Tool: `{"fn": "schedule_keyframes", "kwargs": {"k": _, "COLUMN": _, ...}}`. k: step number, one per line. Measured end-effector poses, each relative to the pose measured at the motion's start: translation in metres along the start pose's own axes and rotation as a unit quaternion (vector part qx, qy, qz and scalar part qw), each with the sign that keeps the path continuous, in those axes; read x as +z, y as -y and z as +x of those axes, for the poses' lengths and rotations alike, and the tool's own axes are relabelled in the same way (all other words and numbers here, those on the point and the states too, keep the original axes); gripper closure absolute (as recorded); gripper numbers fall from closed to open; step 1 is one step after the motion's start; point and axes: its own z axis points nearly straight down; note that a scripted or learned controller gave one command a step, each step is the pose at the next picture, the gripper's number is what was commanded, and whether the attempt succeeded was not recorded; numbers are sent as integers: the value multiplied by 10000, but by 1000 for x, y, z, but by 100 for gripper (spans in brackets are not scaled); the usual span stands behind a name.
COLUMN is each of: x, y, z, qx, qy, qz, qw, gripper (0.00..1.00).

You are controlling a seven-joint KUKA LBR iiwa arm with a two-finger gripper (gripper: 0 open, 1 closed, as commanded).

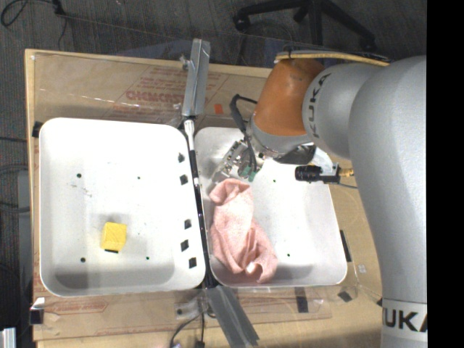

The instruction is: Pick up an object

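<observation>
Cloth (pixel 240 232), pink, soft, crumpled, in right bin (pixel 319 216), long axis twelve to six. Gripper (pixel 241 162) at its twelve o'clock end; jaw state unclear. Yellow foam block (pixel 114 236) in left bin (pixel 109 158).

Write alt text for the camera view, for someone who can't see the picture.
A grey robot arm with an orange band reaches from the right, its end effector low over the upper end of a crumpled pink cloth in the right shallow white bin. A small yellow block lies in the left shallow white bin.
</observation>
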Motion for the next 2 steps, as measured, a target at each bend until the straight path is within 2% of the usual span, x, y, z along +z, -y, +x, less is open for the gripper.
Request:
{"fn": "schedule_keyframes", "kwargs": {"k": 1, "x": -101, "y": -34, "z": 7, "qx": 1607, "qy": 23, "qz": -12, "qw": 9870, "gripper": 100}}
{"fn": "schedule_keyframes", "kwargs": {"k": 2, "x": -13, "y": -22, "z": -6, "qx": 639, "qy": 4, "qz": 0, "qw": 9980, "gripper": 100}}
